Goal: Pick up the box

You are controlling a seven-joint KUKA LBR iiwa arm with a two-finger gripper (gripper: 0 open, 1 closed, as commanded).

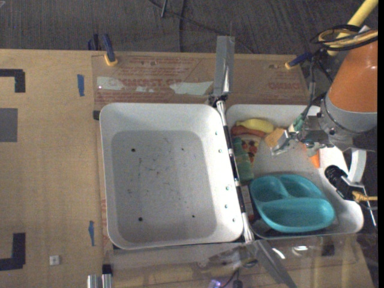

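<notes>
1. Far to the pincer's left sits the large shallow white plastic bin (165, 173), its grey floor speckled with dark marks; a metal divider strip (223, 71) rises behind it.
2. Just left of the pincer, in the right-hand white bin (354, 218), lies a flat printed cardboard box (245, 155) along the wall, with a yellow banana (255, 125) beside its far end.
3. The two-finger pincer (282, 144) hangs right of the box; I cannot tell its state; a small tan block (274, 138) sits at its tips.
4. Below it rests a teal divided plastic plate (292, 203).
</notes>
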